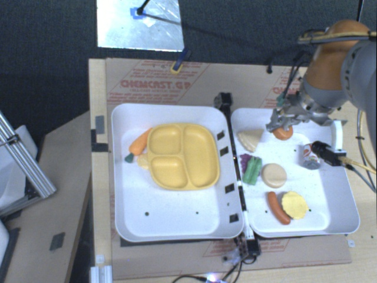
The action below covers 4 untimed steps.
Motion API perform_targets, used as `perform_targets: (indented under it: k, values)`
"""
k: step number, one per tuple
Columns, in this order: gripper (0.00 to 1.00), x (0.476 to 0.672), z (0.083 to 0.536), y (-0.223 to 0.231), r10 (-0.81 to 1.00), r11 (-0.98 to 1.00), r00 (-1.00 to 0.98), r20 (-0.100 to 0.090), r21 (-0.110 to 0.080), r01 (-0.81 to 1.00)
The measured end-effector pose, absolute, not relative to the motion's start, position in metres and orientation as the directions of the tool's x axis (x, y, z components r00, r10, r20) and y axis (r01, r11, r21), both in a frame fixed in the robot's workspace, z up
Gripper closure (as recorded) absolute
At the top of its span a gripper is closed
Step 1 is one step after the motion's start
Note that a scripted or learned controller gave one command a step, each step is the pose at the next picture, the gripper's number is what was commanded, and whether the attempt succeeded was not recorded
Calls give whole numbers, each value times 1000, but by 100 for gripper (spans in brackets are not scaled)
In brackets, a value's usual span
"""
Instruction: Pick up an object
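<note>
On a cardboard-covered bench (147, 84), the gripper (281, 124) is lowered over an orange toy (284, 133); finger state cannot be told.

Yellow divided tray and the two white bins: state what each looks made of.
The yellow divided tray looks like moulded plastic with a matte to satin finish: even colour, rounded compartment walls, soft highlights. The left bin and right bin look like thin formed plastic, smooth and slightly glossy, with rounded corners and rolled rims. Coated metal can't be ruled out from this view.
</note>
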State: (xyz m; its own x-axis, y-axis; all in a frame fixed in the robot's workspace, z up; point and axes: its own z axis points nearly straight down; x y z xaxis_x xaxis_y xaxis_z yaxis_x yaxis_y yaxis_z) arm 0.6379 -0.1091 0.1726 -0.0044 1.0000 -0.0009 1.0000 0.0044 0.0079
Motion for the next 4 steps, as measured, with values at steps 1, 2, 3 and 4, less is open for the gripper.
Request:
perform_targets:
  k: [1, 2, 3, 4]
  values:
    - [100, 639, 227, -109, 1000, 5, -5, -1, 7, 1000]
    - [100, 602, 224, -65, 1000, 6, -6, 1, -1, 1000]
    - [100, 583, 218, -14, 1000, 9, -9, 3, -2, 1000]
    - [100, 554, 230, 34, 1000, 10, -10, 3, -2, 1000]
